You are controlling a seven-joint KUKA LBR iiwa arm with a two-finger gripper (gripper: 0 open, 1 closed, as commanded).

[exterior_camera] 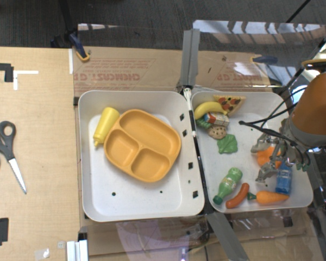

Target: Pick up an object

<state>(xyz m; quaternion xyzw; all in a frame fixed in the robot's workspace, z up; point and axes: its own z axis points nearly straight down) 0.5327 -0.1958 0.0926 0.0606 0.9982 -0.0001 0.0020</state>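
At the right side of the frame, the gripper (269, 157) hangs low in the right bin (206, 162), fingers spread apart around an orange toy (265, 154), nothing visibly clamped. Just beside it lie a blue bottle (283, 181) and a carrot (271, 197). A green bottle (228, 185) lies further left, and a yellow divided plate (143, 144) sits in the left bin (92, 200).
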